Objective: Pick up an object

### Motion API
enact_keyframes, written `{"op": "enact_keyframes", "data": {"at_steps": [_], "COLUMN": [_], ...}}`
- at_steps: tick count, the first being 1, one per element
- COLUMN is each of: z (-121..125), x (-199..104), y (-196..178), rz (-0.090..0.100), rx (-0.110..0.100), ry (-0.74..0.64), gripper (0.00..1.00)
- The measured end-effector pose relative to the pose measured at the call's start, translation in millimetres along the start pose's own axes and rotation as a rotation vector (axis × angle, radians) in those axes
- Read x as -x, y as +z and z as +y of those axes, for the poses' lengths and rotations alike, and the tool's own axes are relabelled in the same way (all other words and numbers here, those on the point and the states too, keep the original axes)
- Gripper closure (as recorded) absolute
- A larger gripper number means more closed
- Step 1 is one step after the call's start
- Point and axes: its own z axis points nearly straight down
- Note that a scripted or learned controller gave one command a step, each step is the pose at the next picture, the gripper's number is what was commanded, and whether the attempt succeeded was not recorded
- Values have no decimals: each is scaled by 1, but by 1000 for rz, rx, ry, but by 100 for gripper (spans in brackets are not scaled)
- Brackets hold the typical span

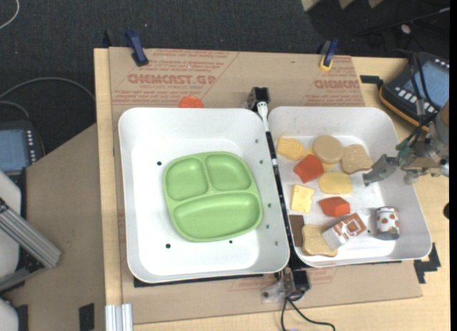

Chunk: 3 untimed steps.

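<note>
Right bin [410,240] — small printed can [386,222] and carton [345,228] near front, tan and orange food pieces [318,172] behind. Gripper [374,174] over bin's right side, finger state unclear. Left bin [139,201] with green divided plate [213,195]. Cardboard [214,73] stamped "CHEMCAST" — dark carpet [86,8] beyond.
</note>
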Motion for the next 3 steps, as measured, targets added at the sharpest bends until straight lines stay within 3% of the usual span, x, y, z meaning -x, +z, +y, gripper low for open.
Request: {"op": "enact_keyframes", "data": {"at_steps": [1,2,3], "z": [94,65,-27], "x": [-101,-96,-50], "y": [103,124,122], "rz": [3,-1,-3], "rx": [3,6,9], "ry": [-12,0,5], "gripper": [0,0,0]}}
